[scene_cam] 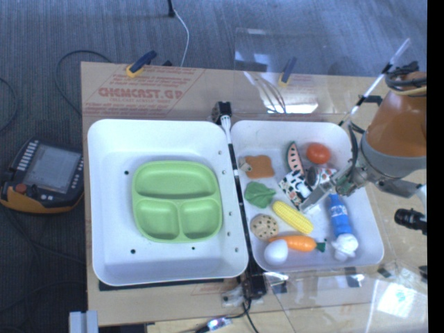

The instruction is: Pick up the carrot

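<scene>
Two white bins; carrot (301,243) lies in the right bin (368,255) near its front wall, touching the egg (276,251), just below the corn (293,216). Gripper (320,189) sits above the corn by the cow-print carton (295,184); finger state unclear.

Lighting: bright and cool, strongest from the far side, where a blown-out white patch sits on the floor beyond the bench (208,89) and pale glare washes the clear plastic sheet (277,82) lying on it. Shadows: soft and faint, gathered inside the walls of the left bin (104,207). Quality: moderately soft overall, colours slightly washed, fine detail smeared.
</scene>
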`<move>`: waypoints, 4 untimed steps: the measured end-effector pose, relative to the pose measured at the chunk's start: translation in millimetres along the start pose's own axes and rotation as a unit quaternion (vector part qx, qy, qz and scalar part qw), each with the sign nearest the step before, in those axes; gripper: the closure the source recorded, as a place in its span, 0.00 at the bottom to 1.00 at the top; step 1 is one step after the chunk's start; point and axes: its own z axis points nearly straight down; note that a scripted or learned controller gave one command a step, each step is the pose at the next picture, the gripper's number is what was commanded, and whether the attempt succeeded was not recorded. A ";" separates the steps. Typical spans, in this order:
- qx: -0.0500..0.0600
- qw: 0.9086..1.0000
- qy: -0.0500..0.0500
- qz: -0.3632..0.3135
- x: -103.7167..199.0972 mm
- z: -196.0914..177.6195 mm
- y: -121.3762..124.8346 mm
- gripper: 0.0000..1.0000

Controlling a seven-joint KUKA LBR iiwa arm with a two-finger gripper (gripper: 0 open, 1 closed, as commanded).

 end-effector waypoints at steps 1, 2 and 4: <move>-0.002 0.987 -0.001 -0.162 39.7 30.9 -18.8 0.00; -0.005 0.957 -0.006 -0.291 30.6 95.8 -17.6 0.00; -0.006 0.964 -0.005 -0.266 74.5 0.8 1.9 1.00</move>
